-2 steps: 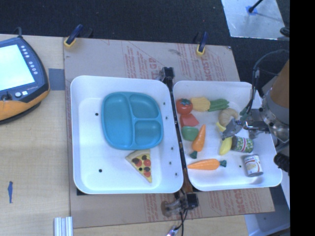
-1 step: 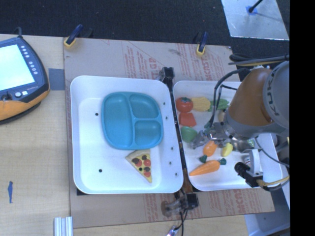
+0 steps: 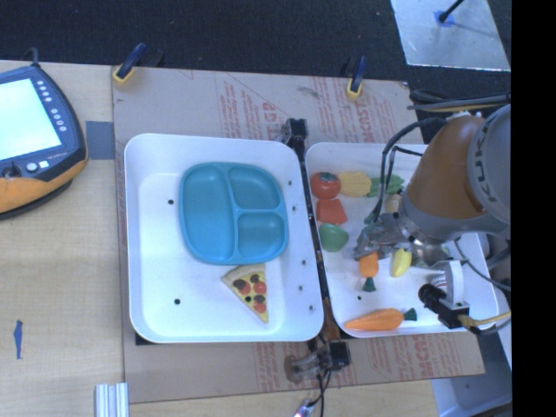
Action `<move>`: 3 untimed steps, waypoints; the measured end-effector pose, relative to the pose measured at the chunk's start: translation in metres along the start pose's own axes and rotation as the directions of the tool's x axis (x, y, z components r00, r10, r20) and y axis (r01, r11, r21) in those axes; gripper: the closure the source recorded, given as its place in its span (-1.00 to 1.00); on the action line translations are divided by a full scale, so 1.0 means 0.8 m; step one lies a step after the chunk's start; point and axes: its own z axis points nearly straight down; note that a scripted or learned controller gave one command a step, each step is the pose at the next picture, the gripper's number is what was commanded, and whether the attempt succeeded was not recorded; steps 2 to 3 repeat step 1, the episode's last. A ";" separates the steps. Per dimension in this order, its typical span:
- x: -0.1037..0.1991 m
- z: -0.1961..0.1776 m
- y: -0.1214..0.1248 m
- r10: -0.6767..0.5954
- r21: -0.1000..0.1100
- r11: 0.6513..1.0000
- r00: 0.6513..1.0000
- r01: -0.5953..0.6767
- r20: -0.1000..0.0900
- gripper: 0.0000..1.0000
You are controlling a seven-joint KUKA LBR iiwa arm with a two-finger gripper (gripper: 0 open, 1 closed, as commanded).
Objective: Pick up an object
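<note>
Setting: a pale wood desk [image 3: 61, 320] overlaid with a taped cardboard sheet [image 3: 261, 102] pinned by clamps, dark floor beyond. Item: left bin [image 3: 139, 233], white and shallow, carrying a blue divided plate [image 3: 233, 212] and, just beside its lower edge, a toy pizza slice [image 3: 249, 290]; both lie flat and apart from the arm's reach as it stands. Item: right bin [image 3: 343, 153], holding the play food crowded together, probably tipped in loose as a stock for picking: a tomato [image 3: 326, 183], a yellow corn piece [image 3: 354, 182], a red piece [image 3: 330, 211], a green piece [image 3: 334, 236], a carrot [image 3: 375, 321] near the lower rim. Item: pincer [image 3: 372, 248], lowered into the right bin among the food, directly over a small orange piece [image 3: 368, 265], with a yellow piece [image 3: 400, 261] just beside. Whether it is spread or closed cannot be told; a hold is unconfirmed. Item: handheld control pad [image 3: 30, 137], resting at the desk's left edge.
</note>
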 end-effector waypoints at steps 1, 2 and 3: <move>0.061 -0.113 -0.060 0.001 -0.003 1.000 1.000 -0.001 -0.002 1.00; 0.061 -0.113 -0.060 0.001 -0.003 1.000 1.000 -0.001 -0.002 1.00; 0.061 -0.113 -0.060 0.001 -0.003 1.000 1.000 -0.001 -0.002 1.00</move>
